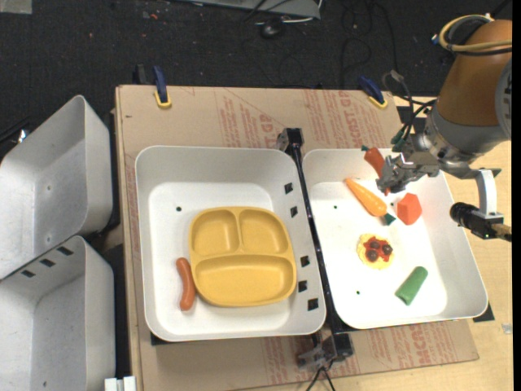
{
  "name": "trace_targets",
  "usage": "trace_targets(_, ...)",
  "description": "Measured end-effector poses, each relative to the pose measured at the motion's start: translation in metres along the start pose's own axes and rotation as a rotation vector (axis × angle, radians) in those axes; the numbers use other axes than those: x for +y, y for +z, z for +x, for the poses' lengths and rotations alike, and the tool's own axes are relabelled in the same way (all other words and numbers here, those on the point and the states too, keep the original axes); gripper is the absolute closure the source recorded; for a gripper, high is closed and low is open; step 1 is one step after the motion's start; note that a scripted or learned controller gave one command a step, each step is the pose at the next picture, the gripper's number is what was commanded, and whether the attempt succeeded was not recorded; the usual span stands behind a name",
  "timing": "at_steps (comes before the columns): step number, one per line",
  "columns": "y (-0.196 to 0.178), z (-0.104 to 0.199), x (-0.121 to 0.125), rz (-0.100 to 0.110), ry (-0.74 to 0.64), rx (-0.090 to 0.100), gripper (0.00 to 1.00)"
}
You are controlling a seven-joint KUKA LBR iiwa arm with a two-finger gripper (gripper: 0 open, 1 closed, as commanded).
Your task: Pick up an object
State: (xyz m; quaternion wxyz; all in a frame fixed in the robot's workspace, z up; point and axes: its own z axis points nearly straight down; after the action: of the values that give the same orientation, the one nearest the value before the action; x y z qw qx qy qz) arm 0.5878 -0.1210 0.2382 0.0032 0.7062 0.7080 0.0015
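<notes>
Orange target: long orange plastic carrot (366, 196) in the right white bin (456, 243), landmark here.
Tool (392, 179): just above the carrot's far end; grip state — cannot tell.
Advice: lower squarely over the carrot, clear of the red block (409, 208) beside it.
Same bin: small round pizza (376, 250) and green cylinder (412, 284) nearer than the carrot.
Left white bin (155, 218): yellow divided tray (242, 256), brown sausage (186, 283).
</notes>
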Motion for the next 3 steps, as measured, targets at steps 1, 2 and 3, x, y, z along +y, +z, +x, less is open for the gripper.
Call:
trace_targets(1,0.009,0.051,-0.003,0.008,-0.005,0.004,1.00)
trace_targets(2,-0.002,0.101,-0.013,0.008,-0.005,0.005,1.00)
trace_targets(3,0.002,0.158,-0.016,0.008,-0.006,0.005,1.00)
